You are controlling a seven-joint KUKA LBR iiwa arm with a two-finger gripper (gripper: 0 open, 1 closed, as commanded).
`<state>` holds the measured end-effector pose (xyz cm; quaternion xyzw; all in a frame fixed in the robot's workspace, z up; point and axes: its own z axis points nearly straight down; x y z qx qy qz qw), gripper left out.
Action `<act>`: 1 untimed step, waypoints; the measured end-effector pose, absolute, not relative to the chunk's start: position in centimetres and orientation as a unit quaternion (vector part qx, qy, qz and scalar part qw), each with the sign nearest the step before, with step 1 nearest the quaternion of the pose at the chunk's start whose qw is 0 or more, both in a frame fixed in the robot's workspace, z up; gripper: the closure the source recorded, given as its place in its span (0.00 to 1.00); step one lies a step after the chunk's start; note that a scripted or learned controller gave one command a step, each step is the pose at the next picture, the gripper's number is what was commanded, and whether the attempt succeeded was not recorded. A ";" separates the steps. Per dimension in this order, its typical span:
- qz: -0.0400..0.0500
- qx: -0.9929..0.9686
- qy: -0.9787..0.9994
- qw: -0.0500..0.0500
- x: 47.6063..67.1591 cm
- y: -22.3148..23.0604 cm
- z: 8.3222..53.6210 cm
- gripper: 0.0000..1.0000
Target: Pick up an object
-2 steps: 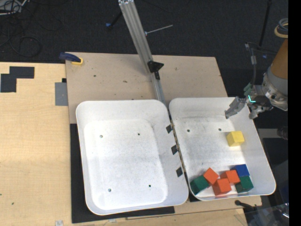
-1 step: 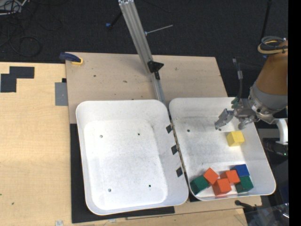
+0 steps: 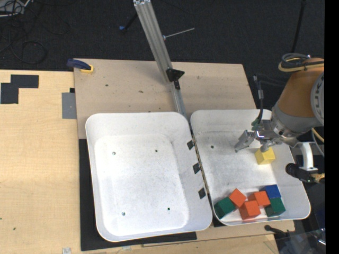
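My gripper [image 3: 253, 147] hangs over the upper right part of the right bin [image 3: 222, 126], its two fingers spread open. A small yellow block [image 3: 265, 155] lies on the bin floor right by the right-hand finger, and nothing is between the fingers. The left finger [image 3: 241, 143] points toward the bin's middle. Several blocks are clustered at the bin's near edge: a green one [image 3: 225, 207], three orange ones [image 3: 238, 197] [image 3: 250, 210] [image 3: 261, 198], a blue one [image 3: 272, 191] and another green one [image 3: 275, 208].
The left bin [image 3: 137, 179] sits beside the right one, with black clips [image 3: 196, 168] along the shared wall. A slanted aluminium rail [image 3: 156, 41] rises behind the bins. The arm's orange band [image 3: 296, 89] stands at the right.
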<state>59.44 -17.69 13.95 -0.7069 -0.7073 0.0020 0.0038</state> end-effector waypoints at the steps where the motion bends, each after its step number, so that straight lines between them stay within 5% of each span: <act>1: -0.001 -0.707 -0.707 0.000 59.6 -17.4 9.0 0.00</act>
